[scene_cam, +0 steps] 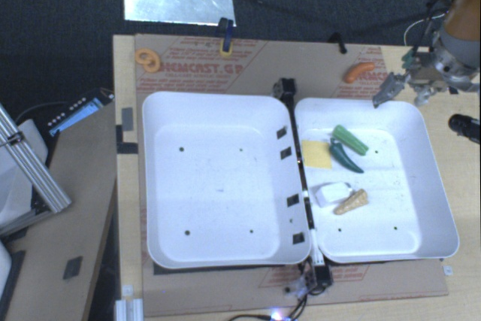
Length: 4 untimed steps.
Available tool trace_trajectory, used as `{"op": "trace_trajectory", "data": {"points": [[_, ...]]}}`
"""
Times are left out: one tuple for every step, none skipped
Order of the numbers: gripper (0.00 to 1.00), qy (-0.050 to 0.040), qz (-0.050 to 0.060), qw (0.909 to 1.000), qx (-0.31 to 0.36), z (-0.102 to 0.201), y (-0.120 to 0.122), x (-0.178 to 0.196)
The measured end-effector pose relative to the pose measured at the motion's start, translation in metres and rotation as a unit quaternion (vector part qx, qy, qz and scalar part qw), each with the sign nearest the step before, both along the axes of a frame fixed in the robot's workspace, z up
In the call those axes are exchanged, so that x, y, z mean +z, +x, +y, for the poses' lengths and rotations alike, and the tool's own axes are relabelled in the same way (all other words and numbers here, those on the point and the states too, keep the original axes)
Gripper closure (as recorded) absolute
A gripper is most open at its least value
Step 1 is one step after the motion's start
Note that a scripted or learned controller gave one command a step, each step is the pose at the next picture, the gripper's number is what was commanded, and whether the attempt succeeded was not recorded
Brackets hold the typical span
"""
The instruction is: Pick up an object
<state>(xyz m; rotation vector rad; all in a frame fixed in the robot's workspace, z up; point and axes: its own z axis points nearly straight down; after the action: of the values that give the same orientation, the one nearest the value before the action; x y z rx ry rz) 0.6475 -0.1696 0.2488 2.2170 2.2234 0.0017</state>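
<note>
The hand (pixel 406 86) is hovering at the two o'clock corner of the view, just past the far rim of the right bin (pixel 432 162), with two grey fingers (pixel 385 90) spreading apart and nothing sitting between them, so it is standing open. Behind it, the grey arm (pixel 460 26) is reaching in from three o'clock, its wrist tilting down and toward nine o'clock. Just toward ten o'clock from the hand, an orange sausage-shaped toy (pixel 359 72) is lying on the brown board (pixel 248 60) outside the bins. Inside the right bin, the pickable things are clustering near its nine o'clock side: a light green piece (pixel 350 140) is lying aslant, a dark green pepper (pixel 346 157) is touching it on the six o'clock side, and a yellow square (pixel 316 154) is lying flat just beside them toward nine o'clock. Toward six o'clock from those, a white block (pixel 331 194) is resting beside a tan cone (pixel 351 201). The left bin (pixel 161 184) is sitting against the right one, black clips (pixel 292 200) lining the seam between them. At eleven o'clock on the board, an orange ring (pixel 148 60) is lying near the corner, and the desk (pixel 75 162) is extending toward nine o'clock.
</note>
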Motion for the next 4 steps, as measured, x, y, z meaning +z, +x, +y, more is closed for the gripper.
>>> {"op": "trace_trajectory", "data": {"points": [[0.00,0.0013,0.002,1.0000,0.001,0.003,0.020,-0.170],[0.00,0.0003,-0.001,1.0000,-0.001,0.048,-0.069,-0.161],[0.00,-0.0016,-0.008,1.0000,0.001,0.047,-0.035,-0.040],[1.00,-0.0004,-0.002,1.0000,0.002,0.048,-0.037,-0.037]]}}
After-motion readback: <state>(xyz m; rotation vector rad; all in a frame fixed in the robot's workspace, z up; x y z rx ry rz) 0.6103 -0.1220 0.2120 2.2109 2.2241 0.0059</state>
